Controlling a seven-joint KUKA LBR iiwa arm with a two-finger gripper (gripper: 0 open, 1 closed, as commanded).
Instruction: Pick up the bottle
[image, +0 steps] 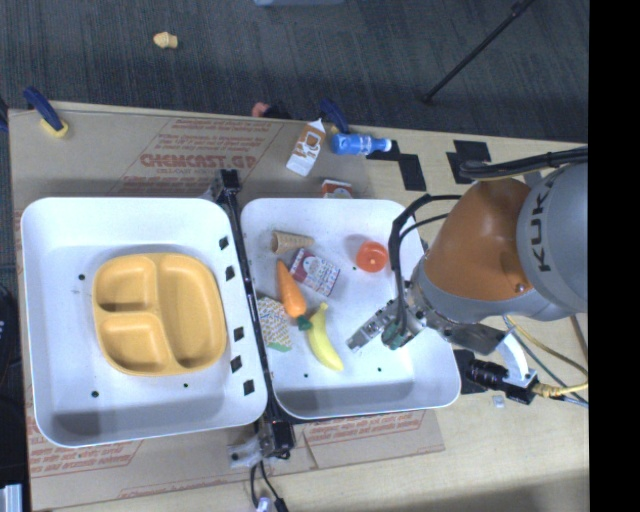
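A small blue bottle (350, 145) with a white cap end lies on its side on the cardboard behind the right bin (430, 385), outside it. My gripper (383, 331) hangs low over the right bin's front right part, far from the bottle and to the right of a banana (323, 340). The grey and orange arm (485, 250) covers the bin's right edge. A small greenish patch shows at the gripper's tip; what it is cannot be made out.
The right bin also holds a carrot (291, 290), a red packet (315, 272), a brown cone (290, 240), an orange round piece (371, 256) and a patterned packet (273, 322). A yellow divided plate (160, 310) sits in the left bin (50, 410). A small carton (305, 148) lies near the bottle.
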